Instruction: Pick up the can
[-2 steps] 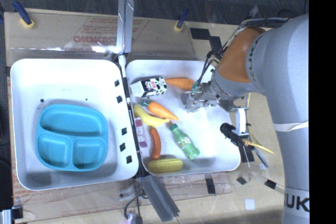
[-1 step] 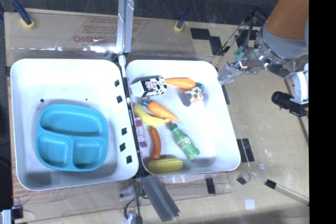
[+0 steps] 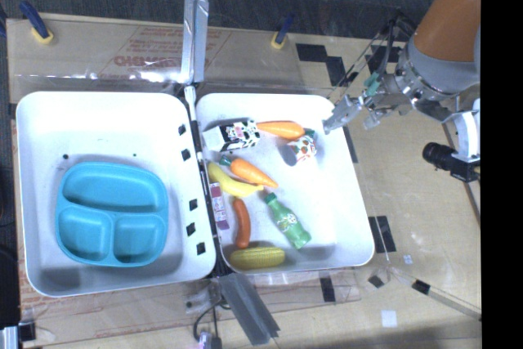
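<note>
The can (image 3: 303,149) sat in the upper middle of the right bin (image 3: 347,200), small, white with red spots, tipped a bit. Just above it lay a carrot (image 3: 280,128), and left of that a black-and-white carton (image 3: 239,135). Lower down were a second carrot (image 3: 251,172), a banana (image 3: 231,183), a green bottle (image 3: 287,221), a sausage (image 3: 242,222) and a corn cob (image 3: 257,257) near the bottom edge. The pincer (image 3: 337,119) hovered at the bin's upper right rim, right of the can and apart from it, gripping nothing — can't tell how its jaws stood. Over in the left bin (image 3: 41,127) was a blue divided tray (image 3: 111,212), everything on a tan worktop (image 3: 425,241).
</note>
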